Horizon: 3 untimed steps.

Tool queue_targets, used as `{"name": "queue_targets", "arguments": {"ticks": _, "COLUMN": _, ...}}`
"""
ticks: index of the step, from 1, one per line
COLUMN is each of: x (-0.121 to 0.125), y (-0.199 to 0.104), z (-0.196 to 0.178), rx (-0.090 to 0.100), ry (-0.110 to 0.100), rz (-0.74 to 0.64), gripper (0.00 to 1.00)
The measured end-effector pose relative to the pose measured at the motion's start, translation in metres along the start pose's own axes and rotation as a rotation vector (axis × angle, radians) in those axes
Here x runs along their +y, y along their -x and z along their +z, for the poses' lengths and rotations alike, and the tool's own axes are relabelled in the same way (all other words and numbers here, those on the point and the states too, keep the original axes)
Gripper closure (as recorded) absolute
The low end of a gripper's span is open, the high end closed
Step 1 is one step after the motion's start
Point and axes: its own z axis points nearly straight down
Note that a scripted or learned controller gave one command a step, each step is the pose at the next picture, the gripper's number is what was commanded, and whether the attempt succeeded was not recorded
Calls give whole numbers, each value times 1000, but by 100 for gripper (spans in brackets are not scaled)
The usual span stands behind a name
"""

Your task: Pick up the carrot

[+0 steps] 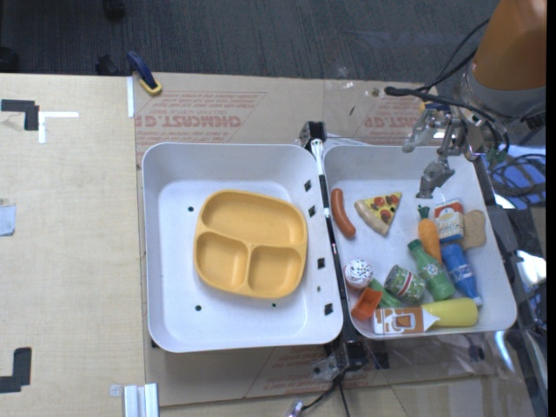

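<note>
The carrot [429, 237], orange with a green top, lies in the right bin [334, 168] among toy foods, just left of a small red and white carton [448, 218]. My gripper [426, 156] hangs over the bin's far right part, a short way above and beyond the carrot's green end. It stands open with nothing between its fingers; the lower finger [432, 179] points down toward the carrot and is apart from it.
Packed around the carrot are a green bottle [432, 272], a blue bottle [459, 268], a biscuit [474, 228] and a pizza slice [380, 212]. A sausage [343, 212] lies by the left wall. The left bin [174, 320] holds a yellow divided plate [252, 243].
</note>
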Motion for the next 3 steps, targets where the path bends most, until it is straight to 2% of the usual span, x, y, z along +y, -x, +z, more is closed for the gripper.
{"name": "queue_targets", "arguments": {"ticks": 1, "x": -21, "y": -41, "z": 127, "rx": -9, "ry": -3, "rz": -74, "gripper": 0}}
{"name": "queue_targets", "arguments": {"ticks": 2, "x": -71, "y": -39, "z": 129, "rx": -4, "ry": 3, "rz": 34, "gripper": 0}}
{"name": "queue_targets", "arguments": {"ticks": 3, "x": -70, "y": -36, "z": 117, "rx": -12, "ry": 1, "rz": 31, "gripper": 100}}
